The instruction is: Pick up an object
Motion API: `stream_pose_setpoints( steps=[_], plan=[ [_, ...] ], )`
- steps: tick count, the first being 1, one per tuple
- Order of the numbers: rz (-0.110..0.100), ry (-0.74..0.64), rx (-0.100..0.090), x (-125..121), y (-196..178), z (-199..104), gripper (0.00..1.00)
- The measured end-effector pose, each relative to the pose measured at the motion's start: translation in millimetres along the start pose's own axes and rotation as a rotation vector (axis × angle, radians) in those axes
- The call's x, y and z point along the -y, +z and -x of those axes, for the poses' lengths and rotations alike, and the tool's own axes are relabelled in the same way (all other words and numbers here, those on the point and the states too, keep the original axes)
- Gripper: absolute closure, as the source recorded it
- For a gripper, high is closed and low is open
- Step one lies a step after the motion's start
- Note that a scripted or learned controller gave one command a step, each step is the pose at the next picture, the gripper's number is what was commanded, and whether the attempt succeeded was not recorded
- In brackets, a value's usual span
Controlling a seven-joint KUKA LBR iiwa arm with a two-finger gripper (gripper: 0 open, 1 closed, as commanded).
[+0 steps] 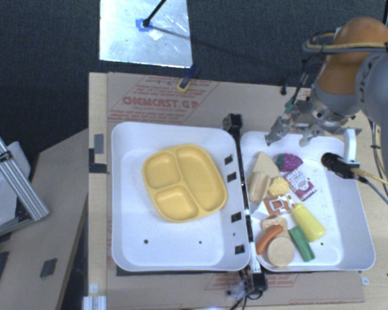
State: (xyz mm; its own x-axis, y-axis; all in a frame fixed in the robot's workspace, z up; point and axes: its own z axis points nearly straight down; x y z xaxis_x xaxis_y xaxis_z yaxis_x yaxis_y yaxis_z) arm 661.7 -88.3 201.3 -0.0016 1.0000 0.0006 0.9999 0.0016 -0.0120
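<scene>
The left bin [124, 244] is occupied by a yellow divided tray [183, 181], lying flat near the middle, apparently as a drop target; nothing is seen in its compartments. A black divider strip [239, 184] is seen between the two bins.

In the right bin [353, 233] the toy food is clustered against the left wall, well away from the far right side. A tan wedge [265, 165] and a pale bread-like piece [258, 186] lie at the top of the pile, with a purple grape bunch [288, 162] and a small printed packet [301, 185] just beside them. A corn piece [279, 186] sits in the middle. Lower down, a yellow bottle [308, 223], a green piece [301, 243], an orange sausage [268, 237] and a round cracker [281, 251] are touching or nearly so.

The gripper [290, 130] is held over the bin's upper edge, above the wedge and grapes, with its fingers spread apart and nothing between them. No object is held yet; any pile item is a candidate, the wedge or grapes being judged nearest. Crowding could cause a miss.
</scene>
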Motion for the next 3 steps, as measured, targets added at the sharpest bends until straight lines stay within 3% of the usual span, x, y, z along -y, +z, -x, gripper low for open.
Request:
stream_pose_setpoints(
  steps=[1, 3],
  plan=[
    [0.013, -0.002, 0.001, -2, -9, 0, 0.00],
    [0.013, 0.000, 0.001, 1, 91, 1, 0.00]
  ],
)
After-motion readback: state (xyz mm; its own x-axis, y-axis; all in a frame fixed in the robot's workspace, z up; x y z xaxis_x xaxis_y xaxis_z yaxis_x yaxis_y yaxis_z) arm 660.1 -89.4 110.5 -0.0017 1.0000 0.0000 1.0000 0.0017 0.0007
